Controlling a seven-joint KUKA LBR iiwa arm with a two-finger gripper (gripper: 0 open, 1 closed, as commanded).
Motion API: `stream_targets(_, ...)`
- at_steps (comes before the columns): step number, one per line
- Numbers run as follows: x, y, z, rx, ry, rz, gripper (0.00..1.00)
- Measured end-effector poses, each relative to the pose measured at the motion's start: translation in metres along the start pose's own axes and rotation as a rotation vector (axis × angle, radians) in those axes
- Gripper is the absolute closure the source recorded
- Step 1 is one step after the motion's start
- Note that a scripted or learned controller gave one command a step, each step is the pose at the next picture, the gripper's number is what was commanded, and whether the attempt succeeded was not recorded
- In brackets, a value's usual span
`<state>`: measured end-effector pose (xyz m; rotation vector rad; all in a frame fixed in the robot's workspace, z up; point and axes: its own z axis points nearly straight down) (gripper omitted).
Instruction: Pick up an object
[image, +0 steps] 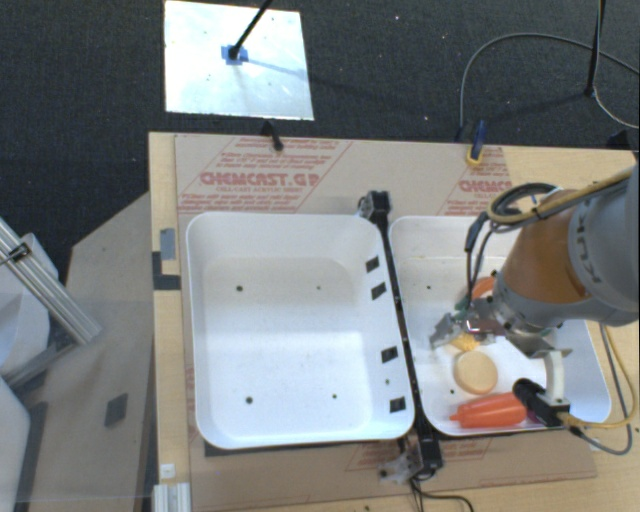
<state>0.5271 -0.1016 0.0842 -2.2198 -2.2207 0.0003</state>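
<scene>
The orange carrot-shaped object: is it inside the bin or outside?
Inside: the orange carrot-shaped object lies flat in the right bin, by its near wall.

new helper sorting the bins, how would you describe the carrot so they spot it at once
Go to the right bin, under the arm. Along its near wall lies the carrot, long and orange-red, just below a pale round disc. It is the one long, tapered thing there.

"CHEMCAST GP" in red print on the protective sheet (262, 180) over the bench, 12 o'clock of the left bin (285, 330); partial repeat toward 1 o'clock, unreadable.
</scene>
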Motion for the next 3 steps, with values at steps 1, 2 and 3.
stream_targets(1, 0.000, 0.003, -0.012, -0.004, 0.001, -0.002, 1.00)
stream_targets(2, 0.081, 0.077, -0.107, -0.018, 0.001, -0.015, 1.00)
stream_targets(3, 0.142, 0.070, -0.100, -0.003, 0.001, -0.011, 1.00)
